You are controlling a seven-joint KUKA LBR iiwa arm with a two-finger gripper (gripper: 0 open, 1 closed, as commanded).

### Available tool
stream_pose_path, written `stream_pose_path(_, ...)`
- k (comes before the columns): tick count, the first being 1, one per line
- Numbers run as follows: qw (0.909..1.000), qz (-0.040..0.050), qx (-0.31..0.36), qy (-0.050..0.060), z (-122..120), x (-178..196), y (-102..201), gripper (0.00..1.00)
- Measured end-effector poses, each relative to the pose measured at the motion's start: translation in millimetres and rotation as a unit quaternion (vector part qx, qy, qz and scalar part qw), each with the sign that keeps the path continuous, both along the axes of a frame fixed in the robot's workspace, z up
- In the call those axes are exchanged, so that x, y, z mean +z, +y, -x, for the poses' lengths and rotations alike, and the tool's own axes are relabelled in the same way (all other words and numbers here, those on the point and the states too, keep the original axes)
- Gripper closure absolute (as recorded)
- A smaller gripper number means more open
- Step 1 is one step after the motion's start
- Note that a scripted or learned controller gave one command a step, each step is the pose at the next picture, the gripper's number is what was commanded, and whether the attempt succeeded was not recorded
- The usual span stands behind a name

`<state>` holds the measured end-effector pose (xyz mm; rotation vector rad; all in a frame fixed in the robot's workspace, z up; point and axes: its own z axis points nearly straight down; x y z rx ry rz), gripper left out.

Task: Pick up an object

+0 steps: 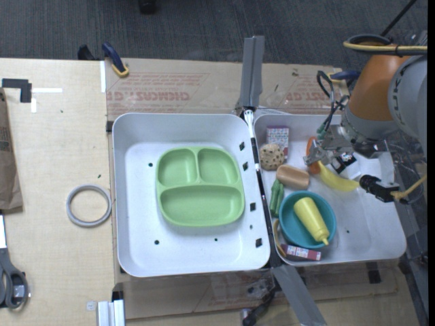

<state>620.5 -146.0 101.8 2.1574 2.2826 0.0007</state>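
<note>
The right bin (380, 240) is taken as the landmark throughout. At its near edge, a small dark pink-labelled packet (303, 252) is seen lying flat, touching the blue bowl (293, 224) just behind it. In that bowl a yellow mustard bottle (312, 218) is seen lying on its side, nozzle toward the near right. Along the bin's left wall, beside the bowl, a green pod-like item (276, 198) is wedged. Just beyond the bowl a brown sausage-shaped piece (293, 176) is laid across, and to its right a yellow banana (337, 179) is seen on the bin floor. Over the banana's far end the hand (319, 156) is poised; whether it is wide or narrow cannot be told, and nothing is shown clearly between it. A spotted tan ball (272, 157) is set further back near the left wall, with a purple card (278, 138) touching it on the far side. To the left of the right bin, the left bin (129, 216) is seen, a green divided plate (200, 186) resting in it. Further left, on the desk (47, 155), a ring of tape (89, 204) is lying.
</note>
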Motion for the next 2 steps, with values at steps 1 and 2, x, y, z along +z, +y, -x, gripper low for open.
stream_pose_path(1,0.9982,0.0006,-0.059,0.001,-22,90,57,1.00)
stream_pose_path(2,1.0000,0.0011,0.005,0.000,-37,104,60,1.00)
